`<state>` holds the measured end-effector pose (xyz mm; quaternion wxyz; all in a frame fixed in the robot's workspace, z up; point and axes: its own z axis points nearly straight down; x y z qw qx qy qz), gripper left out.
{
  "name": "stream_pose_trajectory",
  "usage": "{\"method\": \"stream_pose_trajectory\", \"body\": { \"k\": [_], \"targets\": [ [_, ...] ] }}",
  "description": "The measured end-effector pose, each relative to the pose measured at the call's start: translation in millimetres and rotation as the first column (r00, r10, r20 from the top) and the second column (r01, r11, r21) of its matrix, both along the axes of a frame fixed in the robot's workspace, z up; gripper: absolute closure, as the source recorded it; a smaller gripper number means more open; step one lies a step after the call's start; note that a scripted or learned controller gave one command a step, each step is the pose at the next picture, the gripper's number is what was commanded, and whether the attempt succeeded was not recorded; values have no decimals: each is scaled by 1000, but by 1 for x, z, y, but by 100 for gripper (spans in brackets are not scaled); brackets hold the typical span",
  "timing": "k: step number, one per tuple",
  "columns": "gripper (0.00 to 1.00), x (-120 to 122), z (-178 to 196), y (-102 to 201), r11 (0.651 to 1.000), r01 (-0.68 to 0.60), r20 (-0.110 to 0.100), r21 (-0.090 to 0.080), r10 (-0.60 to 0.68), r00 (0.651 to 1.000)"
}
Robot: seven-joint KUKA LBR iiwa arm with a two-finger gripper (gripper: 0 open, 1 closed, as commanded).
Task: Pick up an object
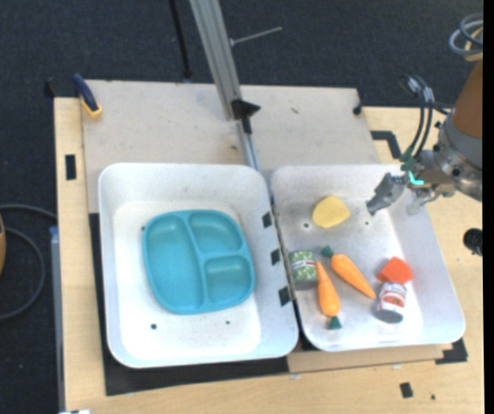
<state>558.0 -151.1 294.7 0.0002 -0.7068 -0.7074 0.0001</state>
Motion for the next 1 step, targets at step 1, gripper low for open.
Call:
{"method": "stream_pose_trajectory", "body": {
  "k": [1],
  "targets": [
    [0, 0, 1, 0, 1000, 0, 2, 0, 0, 1000]
  ]
}}
